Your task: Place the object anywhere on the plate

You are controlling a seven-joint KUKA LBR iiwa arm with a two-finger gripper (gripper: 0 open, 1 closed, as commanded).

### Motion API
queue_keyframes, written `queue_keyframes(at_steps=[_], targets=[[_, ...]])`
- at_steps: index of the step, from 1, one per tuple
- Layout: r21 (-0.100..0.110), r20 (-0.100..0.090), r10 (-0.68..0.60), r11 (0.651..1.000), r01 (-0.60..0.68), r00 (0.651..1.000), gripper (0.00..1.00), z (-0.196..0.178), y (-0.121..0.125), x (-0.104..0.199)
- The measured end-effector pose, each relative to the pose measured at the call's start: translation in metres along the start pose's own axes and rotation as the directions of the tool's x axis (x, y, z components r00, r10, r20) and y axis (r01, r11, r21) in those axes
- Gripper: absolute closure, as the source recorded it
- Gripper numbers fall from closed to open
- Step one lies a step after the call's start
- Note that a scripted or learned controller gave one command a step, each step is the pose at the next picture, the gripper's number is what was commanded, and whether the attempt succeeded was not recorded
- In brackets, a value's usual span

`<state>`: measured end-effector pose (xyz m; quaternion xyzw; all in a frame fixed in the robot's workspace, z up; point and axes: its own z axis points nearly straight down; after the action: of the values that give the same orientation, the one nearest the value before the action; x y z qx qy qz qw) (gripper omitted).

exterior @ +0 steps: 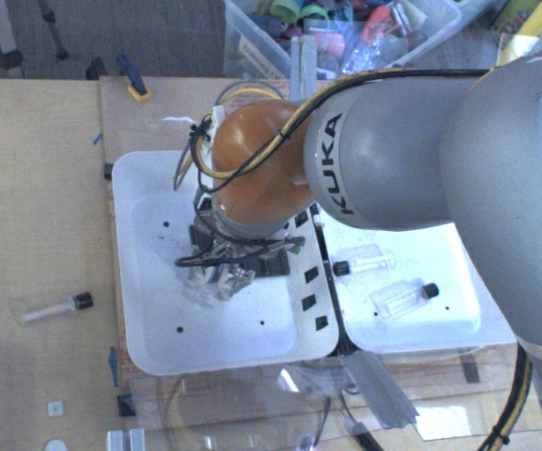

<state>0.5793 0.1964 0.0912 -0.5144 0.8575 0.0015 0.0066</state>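
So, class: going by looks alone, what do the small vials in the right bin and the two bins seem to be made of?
Vials: clear glass or plastic, which one is uncertain; the bin floor shows through them and each has a dark cap.
Left bin and right bin: probably moulded white plastic, smooth and slightly glossy, with rounded corners and raised rims.

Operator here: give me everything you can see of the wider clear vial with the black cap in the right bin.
The wider clear plastic vial with a black cap lies on its side on the floor of the right white bin, tilted, with its cap pointing up and right. The body looks transparent and I cannot make out any contents. A slimmer clear vial with a black cap lies apart, up and left. Nothing touches it but the bin floor.
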Motion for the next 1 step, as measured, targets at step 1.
queue_keyframes(at_steps=[1], targets=[[0.0, -0.007, 0.228, 0.974, -0.228, 0.974, 1.0, -0.1117, -0.0065, 0.0119]])
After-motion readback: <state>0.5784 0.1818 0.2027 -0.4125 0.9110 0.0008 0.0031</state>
